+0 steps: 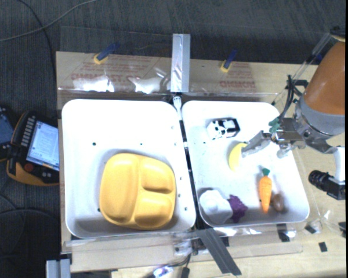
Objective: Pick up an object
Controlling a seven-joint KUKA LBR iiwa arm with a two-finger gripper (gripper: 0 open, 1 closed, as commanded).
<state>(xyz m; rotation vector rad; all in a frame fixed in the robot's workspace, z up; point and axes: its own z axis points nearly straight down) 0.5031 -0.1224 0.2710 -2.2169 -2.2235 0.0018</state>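
Below, on the wooden tabletop (64, 68), we see two shallow white bins side by side. At the lower left of the frame, the left bin (81, 120) holds one thing: a large yellow moulded tray (138, 190), lying in the bin's lower half.

On the right of the frame, the right bin (290, 213) holds several small things. Near its upper edge we find a black-and-white toy (223, 128). Just below and to the right of it lies a pale yellow lemon-like piece (236, 155). In the lower right part a toy carrot (265, 191) stands with its green top toward the upper edge, and a small brown thing (276, 202) touches its right side. Along the lower edge a white soft lump (213, 204) lies touching a purple piece (238, 207).

The grey arm with its orange band (330, 86) comes in from the right edge of the frame. Its pincer (256, 144) hangs over the right bin, just beside the lemon-like piece, the tip close to its upper right side. We cannot tell whether the pincer is spread or pressed together, and we see nothing pinched in it.
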